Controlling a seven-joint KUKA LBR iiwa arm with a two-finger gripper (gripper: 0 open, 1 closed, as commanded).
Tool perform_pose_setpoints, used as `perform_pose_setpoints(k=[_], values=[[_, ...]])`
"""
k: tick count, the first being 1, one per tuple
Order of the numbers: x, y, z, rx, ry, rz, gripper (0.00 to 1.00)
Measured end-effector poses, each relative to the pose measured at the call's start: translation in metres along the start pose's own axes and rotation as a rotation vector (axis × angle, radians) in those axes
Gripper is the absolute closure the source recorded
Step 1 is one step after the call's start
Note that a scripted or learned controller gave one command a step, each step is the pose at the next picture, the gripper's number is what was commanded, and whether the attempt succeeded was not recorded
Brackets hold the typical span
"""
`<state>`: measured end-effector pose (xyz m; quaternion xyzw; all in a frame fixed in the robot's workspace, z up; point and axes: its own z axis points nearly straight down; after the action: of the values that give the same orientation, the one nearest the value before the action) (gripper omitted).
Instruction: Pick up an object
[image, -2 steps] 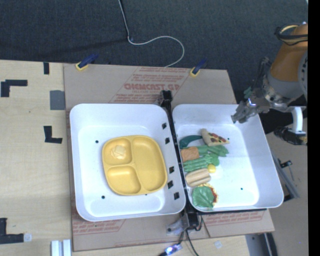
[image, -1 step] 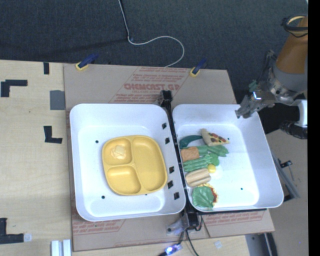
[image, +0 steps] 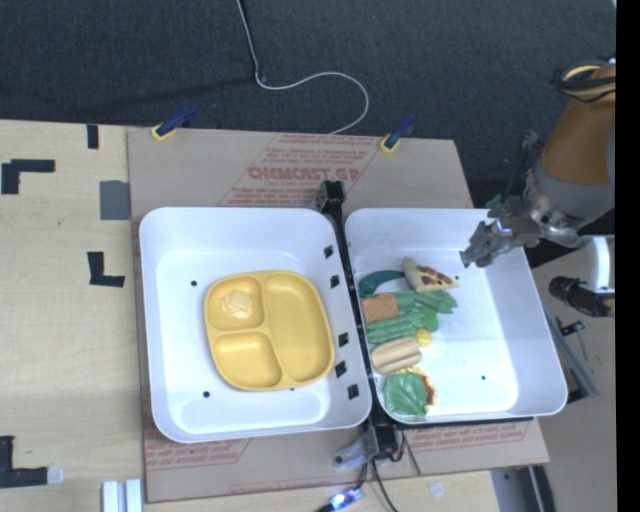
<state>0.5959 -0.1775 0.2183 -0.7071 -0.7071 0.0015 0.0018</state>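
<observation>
my gripper (image: 478, 250) hangs over the right bin's (image: 520, 340) far right part (fingers' gap unreadable to me), apart from the pizza slice (image: 430, 276) inside that bin.

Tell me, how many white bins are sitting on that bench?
2. The left bin holds a yellow divided plate. The right bin holds a pile of toy food along its left side, and the gripper is above its upper right part.
</observation>
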Motion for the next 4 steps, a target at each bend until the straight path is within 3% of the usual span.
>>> perform_pose_setpoints(k=[2, 3, 4], values=[[0.068, -0.071, 0.008, 0.001, 0.001, -0.002, 1.0], [0.084, -0.101, -0.016, -0.001, 0.001, -0.003, 1.0], [0.086, -0.098, -0.015, -0.003, 0.0, -0.002, 1.0]])
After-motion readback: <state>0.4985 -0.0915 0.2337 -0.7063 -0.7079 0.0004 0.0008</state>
